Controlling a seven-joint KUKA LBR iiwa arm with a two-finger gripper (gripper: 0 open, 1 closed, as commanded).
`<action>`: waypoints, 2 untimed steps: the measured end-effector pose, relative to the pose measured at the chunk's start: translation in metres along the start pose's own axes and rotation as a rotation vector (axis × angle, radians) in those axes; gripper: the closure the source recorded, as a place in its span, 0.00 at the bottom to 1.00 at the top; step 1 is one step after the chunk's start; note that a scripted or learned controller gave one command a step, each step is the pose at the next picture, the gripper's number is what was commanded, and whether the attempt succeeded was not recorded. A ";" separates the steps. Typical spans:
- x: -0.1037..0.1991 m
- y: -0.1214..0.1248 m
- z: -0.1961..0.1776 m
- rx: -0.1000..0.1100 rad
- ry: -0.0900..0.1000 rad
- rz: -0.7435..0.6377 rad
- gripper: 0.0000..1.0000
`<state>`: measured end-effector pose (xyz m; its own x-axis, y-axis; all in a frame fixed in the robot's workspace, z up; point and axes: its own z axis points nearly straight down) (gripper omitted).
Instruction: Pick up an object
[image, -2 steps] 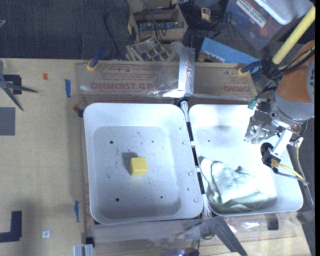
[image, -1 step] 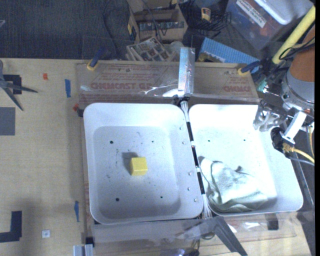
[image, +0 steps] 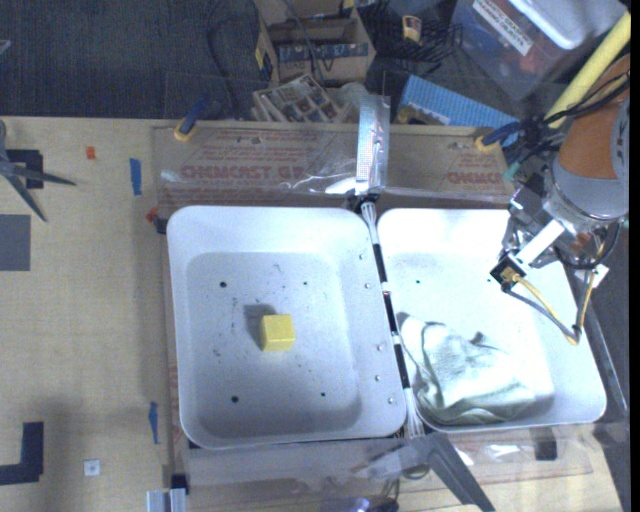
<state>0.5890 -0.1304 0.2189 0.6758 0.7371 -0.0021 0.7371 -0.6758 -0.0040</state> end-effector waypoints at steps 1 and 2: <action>0.000 0.000 0.000 0.000 0.000 0.000 0.00; 0.000 0.000 0.000 -0.001 0.000 0.000 0.00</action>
<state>0.5890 -0.1305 0.2189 0.6760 0.7369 -0.0019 0.7369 -0.6760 -0.0035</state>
